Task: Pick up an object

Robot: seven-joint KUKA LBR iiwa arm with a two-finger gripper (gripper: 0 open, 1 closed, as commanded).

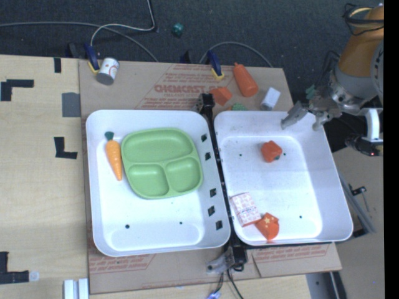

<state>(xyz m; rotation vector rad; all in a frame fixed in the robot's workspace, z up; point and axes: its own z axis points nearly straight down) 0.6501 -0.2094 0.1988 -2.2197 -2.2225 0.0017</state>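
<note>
**Approach over the right bin: nothing in hand**

End effector [307, 113] hangs at the far right rim of the right bin [324, 167], fingers spread apart, nothing between them. Arm [361, 48] comes in from the right, orange band above the wrist.

Candidates in the right bin:
- red piece [271, 151], in the upper middle, lying alone on bare floor. Nearest the end effector, though not under it.
- red strawberry-like piece [268, 227] near the front wall, touching or just beside a printed card [244, 208].

Left bin [100, 167]: green tray [163, 162] with three compartments, carrot [113, 157] just beside its left edge. Well apart from the arm.

On the surface behind the bins: orange bottle [245, 80], small orange block [222, 95], pale cube [270, 97], a can [108, 70].

Judgement on doing the step well: take the lone red piece. It has open floor on every side, so the fingers can straddle it without catching a wall. Shift toward the bin's middle first, centre over the piece, then descend straight (a slanted drop risks nudging it away). Keep the fingers wide until they flank it, then close. The piece looks small and rounded, so an off-centre pinch could squirt it out. The front pair is the poorer pick: the card is flat, and the wall crowds it.
</note>
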